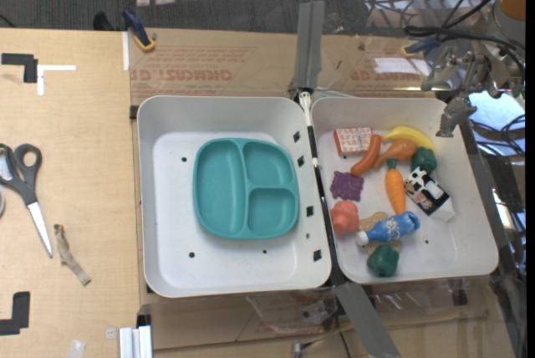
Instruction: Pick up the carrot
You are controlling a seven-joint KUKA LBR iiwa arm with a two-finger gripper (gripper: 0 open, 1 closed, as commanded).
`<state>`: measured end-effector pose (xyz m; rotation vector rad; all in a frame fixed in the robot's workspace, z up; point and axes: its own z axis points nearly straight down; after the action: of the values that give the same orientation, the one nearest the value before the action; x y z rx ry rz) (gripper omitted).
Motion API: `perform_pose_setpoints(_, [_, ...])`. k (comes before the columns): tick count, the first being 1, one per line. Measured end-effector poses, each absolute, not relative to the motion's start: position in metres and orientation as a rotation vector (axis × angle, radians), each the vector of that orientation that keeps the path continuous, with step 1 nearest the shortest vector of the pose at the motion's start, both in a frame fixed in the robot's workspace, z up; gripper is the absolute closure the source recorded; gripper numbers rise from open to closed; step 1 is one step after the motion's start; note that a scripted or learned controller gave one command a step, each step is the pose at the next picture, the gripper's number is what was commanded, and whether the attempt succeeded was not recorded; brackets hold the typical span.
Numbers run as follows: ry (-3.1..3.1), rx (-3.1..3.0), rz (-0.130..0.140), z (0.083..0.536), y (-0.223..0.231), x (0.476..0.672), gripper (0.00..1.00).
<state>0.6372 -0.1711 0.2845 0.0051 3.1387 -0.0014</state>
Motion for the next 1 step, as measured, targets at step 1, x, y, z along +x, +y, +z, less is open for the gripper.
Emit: perform_pose_setpoints(1, [3.126,0.293,0.000,0.1109,-0.1529,0.5917,0.00])
